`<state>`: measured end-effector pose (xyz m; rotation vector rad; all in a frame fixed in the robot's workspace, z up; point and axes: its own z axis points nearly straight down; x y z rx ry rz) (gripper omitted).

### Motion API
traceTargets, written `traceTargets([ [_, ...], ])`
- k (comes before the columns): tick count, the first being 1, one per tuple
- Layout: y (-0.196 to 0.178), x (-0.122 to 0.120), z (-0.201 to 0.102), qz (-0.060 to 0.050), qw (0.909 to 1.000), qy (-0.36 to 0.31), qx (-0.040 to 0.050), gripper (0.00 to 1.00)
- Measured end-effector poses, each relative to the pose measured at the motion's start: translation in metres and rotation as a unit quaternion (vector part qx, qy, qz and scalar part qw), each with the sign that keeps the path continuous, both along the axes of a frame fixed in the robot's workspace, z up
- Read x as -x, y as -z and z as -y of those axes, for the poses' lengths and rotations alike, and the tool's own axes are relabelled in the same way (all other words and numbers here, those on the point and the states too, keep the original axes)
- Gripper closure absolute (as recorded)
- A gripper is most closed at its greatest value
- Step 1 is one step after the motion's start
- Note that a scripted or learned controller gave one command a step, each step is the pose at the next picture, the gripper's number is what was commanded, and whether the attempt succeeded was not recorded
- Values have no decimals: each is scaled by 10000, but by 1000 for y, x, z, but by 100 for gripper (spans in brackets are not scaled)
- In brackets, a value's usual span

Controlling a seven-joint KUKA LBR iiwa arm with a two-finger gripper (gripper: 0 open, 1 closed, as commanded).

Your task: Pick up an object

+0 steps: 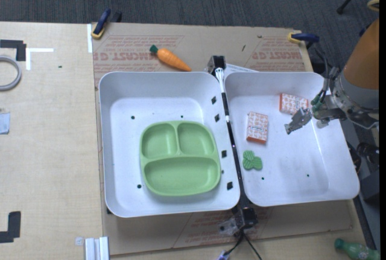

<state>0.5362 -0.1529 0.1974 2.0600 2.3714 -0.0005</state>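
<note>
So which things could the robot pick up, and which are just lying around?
For the job:
- gripper
- patterned box
- second patterned box
- green leafy toy
- green divided plate

Just lying about:
- toy carrot on the cardboard
- blue clamp
- green bottle

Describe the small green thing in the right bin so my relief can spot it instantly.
Look in the right bin, along its left wall beside the divider. The green piece lies just below the upright orange patterned box. It is small, flat and lobed like a leaf, unlike the two boxes.
</note>
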Motion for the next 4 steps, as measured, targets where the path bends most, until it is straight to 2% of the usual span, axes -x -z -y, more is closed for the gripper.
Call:
traceTargets([
  [1, 105, -66, -47, 1, 9999, 122, 2, 0],
  [2, 95, -66, -47, 1, 9999, 129, 3, 100],
  [3, 95, -66, -46, 0, 9999, 130, 4, 0],
  [4, 105, 36, -35, 0, 9961, -883, -3, 0],
])
